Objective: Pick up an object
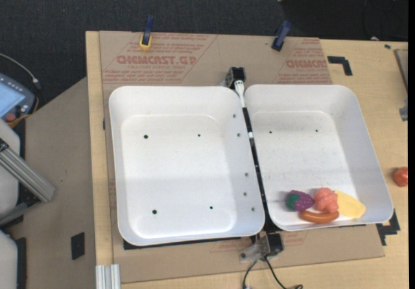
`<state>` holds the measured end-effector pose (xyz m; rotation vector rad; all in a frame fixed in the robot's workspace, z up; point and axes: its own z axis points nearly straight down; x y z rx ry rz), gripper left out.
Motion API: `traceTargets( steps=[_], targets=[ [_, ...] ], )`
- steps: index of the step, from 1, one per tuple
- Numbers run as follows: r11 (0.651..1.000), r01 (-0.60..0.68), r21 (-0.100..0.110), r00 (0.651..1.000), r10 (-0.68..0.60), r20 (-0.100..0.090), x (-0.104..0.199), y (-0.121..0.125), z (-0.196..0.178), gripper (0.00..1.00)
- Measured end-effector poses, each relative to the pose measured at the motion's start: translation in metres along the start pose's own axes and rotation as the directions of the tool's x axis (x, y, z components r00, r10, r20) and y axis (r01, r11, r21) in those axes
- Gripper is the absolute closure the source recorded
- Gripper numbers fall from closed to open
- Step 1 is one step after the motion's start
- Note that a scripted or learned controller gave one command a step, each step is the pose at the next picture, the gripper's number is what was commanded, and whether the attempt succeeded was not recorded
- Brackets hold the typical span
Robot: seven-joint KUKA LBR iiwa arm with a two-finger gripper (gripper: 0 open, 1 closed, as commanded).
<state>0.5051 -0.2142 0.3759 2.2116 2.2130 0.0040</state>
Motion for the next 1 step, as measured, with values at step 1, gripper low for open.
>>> traceTargets(
  steps=[1],
  targets=[
    [1.0,0.0,-0.004,1.0,0.0,0.003,-0.0004,0.0009,-0.0106,1.0]
  ],
)
